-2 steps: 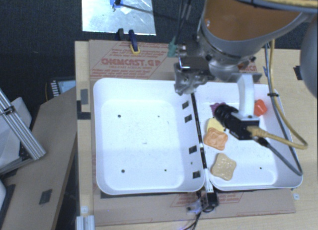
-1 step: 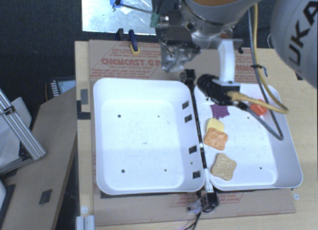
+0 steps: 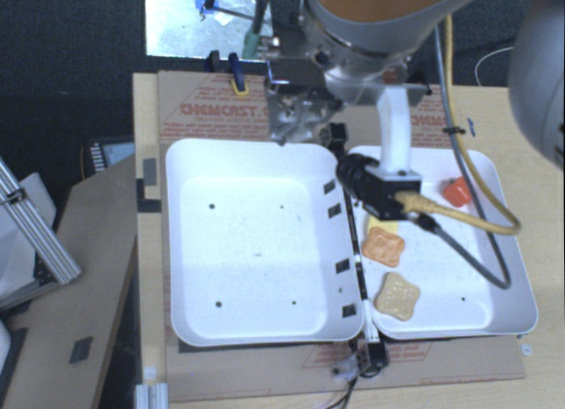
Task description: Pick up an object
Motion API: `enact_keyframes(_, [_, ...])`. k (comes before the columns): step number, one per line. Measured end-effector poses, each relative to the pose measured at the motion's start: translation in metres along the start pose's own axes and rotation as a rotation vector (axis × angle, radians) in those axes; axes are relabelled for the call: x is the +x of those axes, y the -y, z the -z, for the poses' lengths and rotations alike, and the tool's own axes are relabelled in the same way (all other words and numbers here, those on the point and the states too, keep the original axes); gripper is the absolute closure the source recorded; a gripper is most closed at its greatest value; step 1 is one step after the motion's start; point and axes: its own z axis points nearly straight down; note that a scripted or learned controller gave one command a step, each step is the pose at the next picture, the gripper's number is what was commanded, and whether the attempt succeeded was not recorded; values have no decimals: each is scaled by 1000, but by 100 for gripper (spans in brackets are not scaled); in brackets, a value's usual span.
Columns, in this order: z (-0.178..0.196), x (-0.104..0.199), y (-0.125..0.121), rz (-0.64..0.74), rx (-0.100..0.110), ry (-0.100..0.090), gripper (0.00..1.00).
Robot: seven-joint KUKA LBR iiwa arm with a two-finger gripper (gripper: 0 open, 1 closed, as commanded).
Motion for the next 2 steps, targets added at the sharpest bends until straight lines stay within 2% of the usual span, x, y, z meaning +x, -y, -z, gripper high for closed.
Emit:
enact_keyframes(1, [-3, -2, -2, -5, 3, 3, 0])
enact_keyframes(2, [9, -2, -2, -1, 0, 1, 100])
